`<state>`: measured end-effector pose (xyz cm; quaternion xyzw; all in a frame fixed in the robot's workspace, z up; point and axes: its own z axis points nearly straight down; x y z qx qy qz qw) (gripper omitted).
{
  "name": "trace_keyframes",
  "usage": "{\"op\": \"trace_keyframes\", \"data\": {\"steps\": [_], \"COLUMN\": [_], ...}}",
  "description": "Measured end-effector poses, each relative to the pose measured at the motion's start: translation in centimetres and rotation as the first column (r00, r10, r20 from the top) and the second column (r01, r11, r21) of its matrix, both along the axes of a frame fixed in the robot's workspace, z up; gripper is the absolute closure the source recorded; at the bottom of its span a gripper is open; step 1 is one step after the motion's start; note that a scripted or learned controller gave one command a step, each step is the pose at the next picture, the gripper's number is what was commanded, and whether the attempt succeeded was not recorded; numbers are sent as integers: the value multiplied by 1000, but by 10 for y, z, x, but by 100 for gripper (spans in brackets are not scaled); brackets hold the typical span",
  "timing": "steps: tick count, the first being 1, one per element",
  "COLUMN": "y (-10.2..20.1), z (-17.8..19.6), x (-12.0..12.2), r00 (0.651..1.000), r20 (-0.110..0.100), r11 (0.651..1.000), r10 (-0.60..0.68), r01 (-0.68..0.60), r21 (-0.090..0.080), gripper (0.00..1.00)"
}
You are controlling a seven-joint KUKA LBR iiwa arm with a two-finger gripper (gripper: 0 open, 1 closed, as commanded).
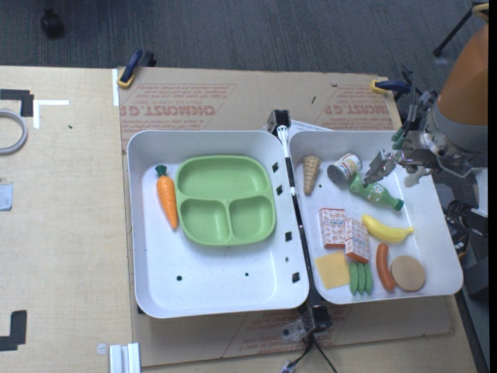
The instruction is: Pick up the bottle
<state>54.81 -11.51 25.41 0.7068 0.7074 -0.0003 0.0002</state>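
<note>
The green bottle [379, 195] lies on its side in the right bin [439, 231], slanting from upper left to lower right. My gripper [378, 169] reaches in from the right and sits just above the bottle's upper-left end, next to a small can [343, 168]. Its fingers stand open, and nothing shows between them. The bottle rests on the bin floor.
Around the bottle lie a cone [311, 173], a banana [387, 229], two cartons [344, 234], a cheese slice [332, 270], green beans [358, 277], a sausage [383, 266] and a bread round [408, 273]. The left bin [140, 231] holds a green plate [226, 199] and a carrot [167, 197].
</note>
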Motion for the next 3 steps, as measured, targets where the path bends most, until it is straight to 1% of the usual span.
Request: {"op": "trace_keyframes", "data": {"steps": [1,2,3], "y": [0,-5,-42], "z": [10,44,8], "x": [1,-62,-70], "r00": [1000,972,999], "r20": [0,0,0], "r11": [1000,972,999], "r10": [0,-234,-54], "r01": [0,234,54], "r21": [-1,0,1], "gripper": [100,100,100]}}
